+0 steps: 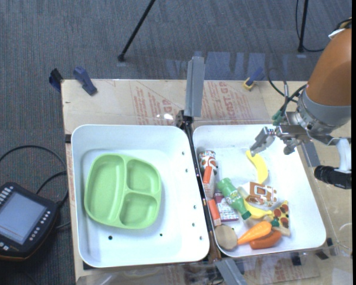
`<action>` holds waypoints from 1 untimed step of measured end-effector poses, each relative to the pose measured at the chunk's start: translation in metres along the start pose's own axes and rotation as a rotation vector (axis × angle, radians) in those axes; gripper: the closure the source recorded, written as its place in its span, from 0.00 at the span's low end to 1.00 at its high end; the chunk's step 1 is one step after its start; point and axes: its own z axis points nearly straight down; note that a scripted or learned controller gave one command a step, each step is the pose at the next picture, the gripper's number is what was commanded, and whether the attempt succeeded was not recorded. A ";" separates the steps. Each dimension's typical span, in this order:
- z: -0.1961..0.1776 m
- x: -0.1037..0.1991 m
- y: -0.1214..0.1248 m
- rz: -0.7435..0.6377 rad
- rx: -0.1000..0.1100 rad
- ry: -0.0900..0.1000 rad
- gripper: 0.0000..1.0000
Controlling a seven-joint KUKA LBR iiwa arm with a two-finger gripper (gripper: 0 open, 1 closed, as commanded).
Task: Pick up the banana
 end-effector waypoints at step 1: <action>0.037 -0.054 0.054 -0.033 -0.002 -0.001 0.00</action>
